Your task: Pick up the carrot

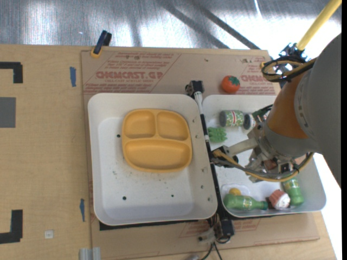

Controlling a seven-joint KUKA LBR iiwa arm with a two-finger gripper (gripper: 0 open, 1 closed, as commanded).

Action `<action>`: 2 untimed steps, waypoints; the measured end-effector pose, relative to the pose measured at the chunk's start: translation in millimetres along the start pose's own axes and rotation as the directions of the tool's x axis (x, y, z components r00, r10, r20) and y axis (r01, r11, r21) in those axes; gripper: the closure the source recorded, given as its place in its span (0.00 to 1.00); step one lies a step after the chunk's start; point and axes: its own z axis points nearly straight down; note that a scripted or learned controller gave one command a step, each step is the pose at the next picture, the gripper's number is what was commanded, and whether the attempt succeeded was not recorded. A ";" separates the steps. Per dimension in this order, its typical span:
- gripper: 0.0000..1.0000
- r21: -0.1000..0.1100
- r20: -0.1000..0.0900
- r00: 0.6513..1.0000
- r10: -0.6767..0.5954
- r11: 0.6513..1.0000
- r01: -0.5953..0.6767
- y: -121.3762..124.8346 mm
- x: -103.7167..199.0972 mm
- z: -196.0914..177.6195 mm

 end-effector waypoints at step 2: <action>1.00 -0.001 -0.001 1.000 -0.011 1.000 0.011 -9.4 2.2 -12.1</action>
